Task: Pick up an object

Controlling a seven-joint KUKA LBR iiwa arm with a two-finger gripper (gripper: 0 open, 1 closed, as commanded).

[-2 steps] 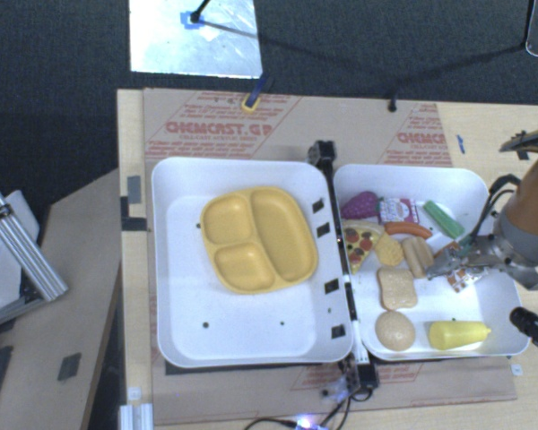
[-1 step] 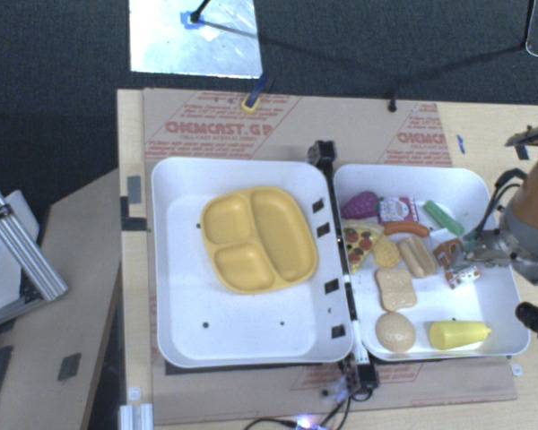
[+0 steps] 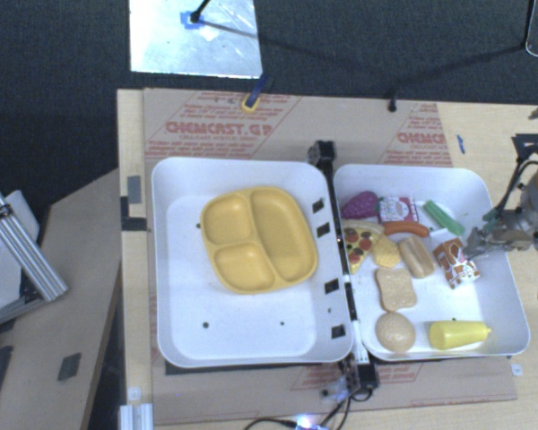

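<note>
The right bin (image 3: 502, 206) holds several toy foods: a purple piece (image 3: 360, 204), a red and white carton (image 3: 396, 209), a green piece (image 3: 443, 217), a sausage (image 3: 406, 229), a pizza slice (image 3: 358, 243), a hot dog bun (image 3: 416, 256), a toast slice (image 3: 395, 288), a round bun (image 3: 394, 331), a yellow bottle (image 3: 458, 333) and a small red and white box (image 3: 456, 263). My gripper (image 3: 478, 243) reaches in from the right edge, its tip just right of that small box. Nothing shows between its fingers.
The left bin (image 3: 175, 267) bears a yellow divided plate (image 3: 256, 238). A black hinge strip (image 3: 334, 249) runs between the bins. Both bins rest on cardboard sheets on the bench. A shiny metal sheet (image 3: 194, 23) lies behind, and a metal frame (image 3: 13, 249) stands at the left.
</note>
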